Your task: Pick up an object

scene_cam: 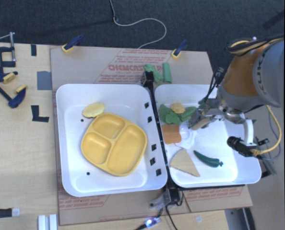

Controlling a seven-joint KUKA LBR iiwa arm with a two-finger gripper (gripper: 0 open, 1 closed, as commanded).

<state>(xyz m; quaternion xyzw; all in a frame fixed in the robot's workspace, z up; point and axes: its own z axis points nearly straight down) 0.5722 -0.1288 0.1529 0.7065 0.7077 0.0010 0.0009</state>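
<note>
The bench (22, 143) carries my two white bins side by side, and I reach in from the right with my grey arm (257, 80), orange band above the wrist. The left bin (65, 99) holds the biggest piece, a yellow divided tray (114, 143) lying flat near the middle, with a small pale yellow chip-like item (93, 110) just beside its upper left edge. The right bin (245, 176) holds the smaller things I could take: a tan wedge (184, 163) near the front wall, an orange-brown block (172, 134) close to the divider, a green leafy piece (170, 115) just above that block with a small yellow piece (178, 108) touching it, and a dark green pepper-like item (208, 159) lying apart on bare floor to the right of the wedge. My gripper (198, 120) sits low over the right bin, pointing left toward the green leafy piece and the orange-brown block, near them but with white floor between. How my tool is set I cannot tell from this slant, and I see nothing held in it. I judge this to be the approach step, with nothing lifted yet. The next move calls for settling on one target, most likely the green leafy piece or the block, lining up squarely over it, descending until it lies in the grasp, and closing without nudging its neighbours against the divider.
</note>
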